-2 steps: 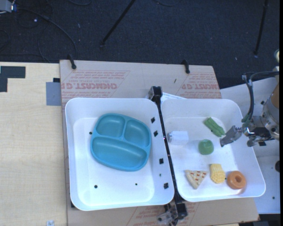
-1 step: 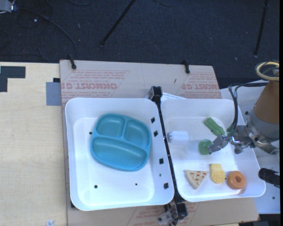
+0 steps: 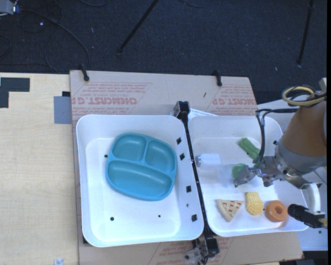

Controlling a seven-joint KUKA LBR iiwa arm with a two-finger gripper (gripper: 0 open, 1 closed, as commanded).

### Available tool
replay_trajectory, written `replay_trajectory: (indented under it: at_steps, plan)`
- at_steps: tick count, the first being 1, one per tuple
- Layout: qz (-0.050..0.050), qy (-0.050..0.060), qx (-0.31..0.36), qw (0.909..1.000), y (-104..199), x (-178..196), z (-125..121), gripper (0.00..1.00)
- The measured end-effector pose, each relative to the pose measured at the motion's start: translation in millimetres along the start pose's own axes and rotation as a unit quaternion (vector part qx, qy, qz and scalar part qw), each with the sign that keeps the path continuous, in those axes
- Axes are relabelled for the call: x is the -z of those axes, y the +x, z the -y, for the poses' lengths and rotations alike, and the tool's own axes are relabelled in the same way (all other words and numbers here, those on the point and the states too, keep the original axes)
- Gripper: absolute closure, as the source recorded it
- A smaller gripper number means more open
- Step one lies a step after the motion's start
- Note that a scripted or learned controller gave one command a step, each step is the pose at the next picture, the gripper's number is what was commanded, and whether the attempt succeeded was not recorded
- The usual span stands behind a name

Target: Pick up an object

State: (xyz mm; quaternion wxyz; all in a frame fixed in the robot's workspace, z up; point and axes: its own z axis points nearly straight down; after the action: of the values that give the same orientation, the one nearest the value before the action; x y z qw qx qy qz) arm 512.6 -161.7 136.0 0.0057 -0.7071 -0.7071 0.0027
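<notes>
Arm reaches in from the right over the right bin (image 3: 209,127); its gripper (image 3: 248,175) sits low near the bin's middle, just beside a small green piece (image 3: 240,171) and below a longer green piece (image 3: 247,146), but whether it grips anything cannot be told from this view. Along the near side of the same bin lie a waffle wedge (image 3: 229,208), a yellow corn cob (image 3: 254,203) and an orange ring (image 3: 276,211), close together in a row. Left bin (image 3: 94,214) holds a blue divided plate (image 3: 142,165).
</notes>
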Motion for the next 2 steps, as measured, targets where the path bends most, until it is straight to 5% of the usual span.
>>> replay_trajectory:
  at_steps: [1,2]
  plan:
    - [0.001,-0.003,0.0,1.0,-0.1,-52.0,-0.4,0.0]
    - [0.0,-0.002,-0.002,1.0,-0.9,-40.5,-1.3,1.0]
